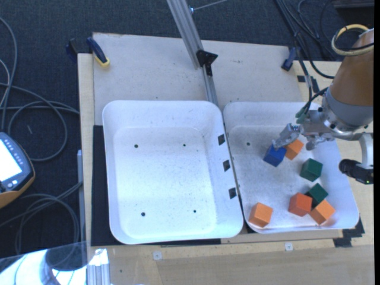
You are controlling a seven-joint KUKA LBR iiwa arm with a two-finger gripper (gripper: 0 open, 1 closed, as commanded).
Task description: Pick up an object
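The right bin [252, 113] holds several small blocks. A blue block [274, 155] lies near its middle, touching an orange block [293, 150] on its right. My gripper [291, 136] hangs just above these two, at the end of the grey arm with the orange band [354, 82] that comes in from the right. Whether either block is gripped cannot be made out. A green block [310, 170] sits a little to the lower right.
Near the right bin's front lie an orange block [260, 214], a red block [300, 204], a dark green block [317, 192] and another orange block [323, 211]. The left bin [119, 114] stands beside it. A metal pole [190, 31] slants over the bench's back.
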